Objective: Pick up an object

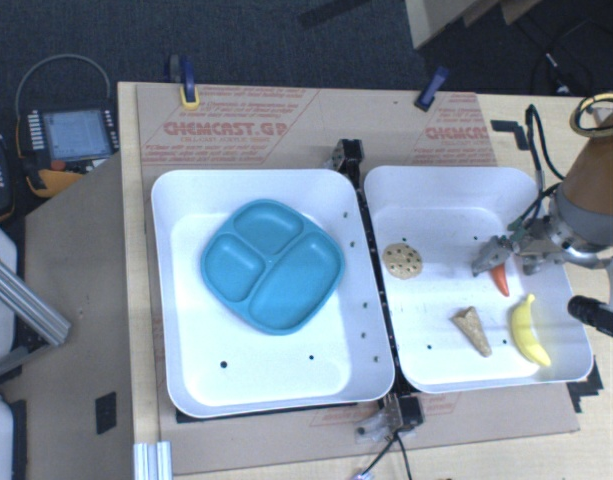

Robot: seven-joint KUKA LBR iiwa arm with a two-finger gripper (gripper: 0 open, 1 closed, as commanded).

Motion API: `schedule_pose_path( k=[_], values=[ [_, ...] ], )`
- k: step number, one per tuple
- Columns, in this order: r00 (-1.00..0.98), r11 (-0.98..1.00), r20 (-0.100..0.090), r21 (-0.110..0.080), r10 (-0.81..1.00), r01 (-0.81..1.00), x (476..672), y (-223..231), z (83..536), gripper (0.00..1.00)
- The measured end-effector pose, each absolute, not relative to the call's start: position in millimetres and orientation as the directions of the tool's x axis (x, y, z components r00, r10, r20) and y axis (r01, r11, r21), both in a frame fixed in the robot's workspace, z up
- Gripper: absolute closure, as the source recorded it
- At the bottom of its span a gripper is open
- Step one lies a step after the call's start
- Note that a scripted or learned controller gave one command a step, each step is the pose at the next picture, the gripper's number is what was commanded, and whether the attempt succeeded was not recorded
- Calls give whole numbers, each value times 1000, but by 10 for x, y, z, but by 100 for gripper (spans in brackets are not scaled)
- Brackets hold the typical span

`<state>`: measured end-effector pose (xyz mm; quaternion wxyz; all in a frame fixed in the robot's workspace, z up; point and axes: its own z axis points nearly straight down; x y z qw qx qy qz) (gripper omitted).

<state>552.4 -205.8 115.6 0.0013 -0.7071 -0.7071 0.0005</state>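
Note:
In the right bin (436, 203), a small orange-red carrot (502, 282) lies near the right wall. My gripper (506, 256) is low in that bin, right above the carrot's upper end and touching or nearly touching it. Whether the carrot is gripped cannot be made out. A yellow banana (527, 332) lies just below the carrot. A tan wedge-shaped piece (472, 330) sits to the banana's left. Near the bin's left wall rests a round speckled cookie (402, 260).
The left bin (176, 268) holds a blue divided plate (273, 265) at its centre. A black divider with clamps (371, 268) runs between the bins. The arm's wrist (591, 203) comes in over the right bin's right rim, with cables beside it.

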Motion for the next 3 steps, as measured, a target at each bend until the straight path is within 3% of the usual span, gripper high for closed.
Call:
schedule_pose_path(
  k=[1,3],
  values=[
    [0,0,-1,1,1000,1000,5528,-2061,1274,100],
    [-1,1,-3,4,1000,1000,5561,-2095,2331,100]
  ],
)
